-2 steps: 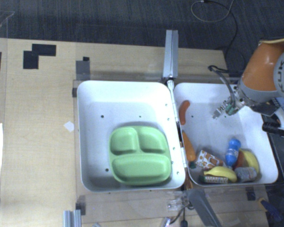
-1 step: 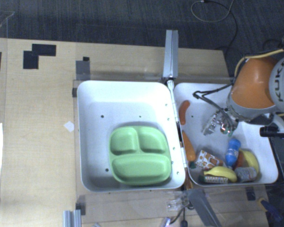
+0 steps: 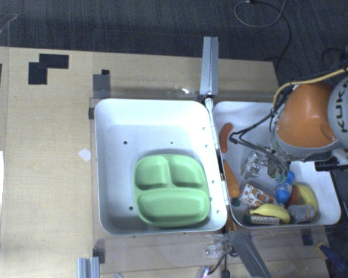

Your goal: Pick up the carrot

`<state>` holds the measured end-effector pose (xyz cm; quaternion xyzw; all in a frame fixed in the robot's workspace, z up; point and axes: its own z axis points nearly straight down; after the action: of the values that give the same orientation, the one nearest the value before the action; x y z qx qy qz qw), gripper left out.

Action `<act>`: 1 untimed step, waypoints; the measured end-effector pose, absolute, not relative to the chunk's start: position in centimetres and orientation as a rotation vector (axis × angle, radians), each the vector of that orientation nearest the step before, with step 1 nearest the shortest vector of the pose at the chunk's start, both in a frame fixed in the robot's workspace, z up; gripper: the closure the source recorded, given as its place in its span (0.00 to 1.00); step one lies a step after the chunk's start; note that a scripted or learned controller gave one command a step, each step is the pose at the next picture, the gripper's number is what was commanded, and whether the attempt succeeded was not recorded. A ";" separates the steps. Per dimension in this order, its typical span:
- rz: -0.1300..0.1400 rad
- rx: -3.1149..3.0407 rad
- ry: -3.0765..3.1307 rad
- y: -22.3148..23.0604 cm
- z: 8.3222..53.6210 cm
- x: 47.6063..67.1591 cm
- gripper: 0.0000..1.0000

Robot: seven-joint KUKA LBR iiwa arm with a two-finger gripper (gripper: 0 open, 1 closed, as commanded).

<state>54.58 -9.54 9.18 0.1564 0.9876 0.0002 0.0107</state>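
floor: dark carpet (image 3: 133,10) | bench: light wood (image 3: 40,172) | cable (image 3: 267,10)

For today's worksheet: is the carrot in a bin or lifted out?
In: the carrot lies in the right bin, against its left wall.

Robotics lab: plywood bench (image 3: 40,155), two white bins (image 3: 107,172), loose cable (image 3: 267,10) on dark carpet (image 3: 133,16).

Green tray (image 3: 173,191) — orange carrot (image 3: 232,181) — white bins (image 3: 110,155).
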 end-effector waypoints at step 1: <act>-0.006 -0.154 3.111 -8.6 9.2 51.9 1.00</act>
<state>51.89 -8.65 9.24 -0.0496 0.9987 -0.0019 0.0135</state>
